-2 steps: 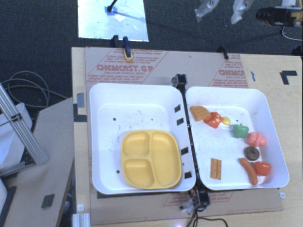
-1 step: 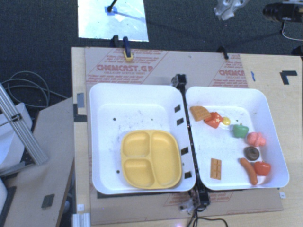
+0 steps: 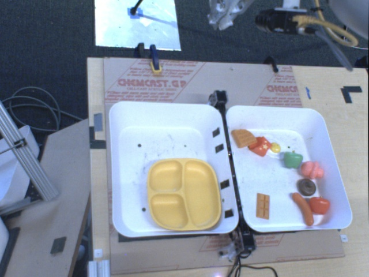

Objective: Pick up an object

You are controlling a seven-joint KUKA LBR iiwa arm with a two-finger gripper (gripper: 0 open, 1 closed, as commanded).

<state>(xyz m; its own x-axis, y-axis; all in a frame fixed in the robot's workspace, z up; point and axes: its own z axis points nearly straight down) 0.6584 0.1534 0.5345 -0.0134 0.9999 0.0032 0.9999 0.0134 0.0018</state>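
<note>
Tool [image 3: 226, 10] is hanging high beyond the bins; finger gap unreadable. Well below it in the right bin [image 3: 328, 133], toy sausage [image 3: 302, 208] is lying loose: light, rigid, slick; pinching across its middle looks best.

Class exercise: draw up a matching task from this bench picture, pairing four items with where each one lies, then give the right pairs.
Items:
1. yellow divided tray
2. chocolate bar
3. green pepper
4. sausage

Places:
A. right bin, front right corner
B. left bin
C. right bin, front, near the divider
D. right bin, middle, towards the right wall

Pairs: 1-B, 2-C, 3-D, 4-A
</note>
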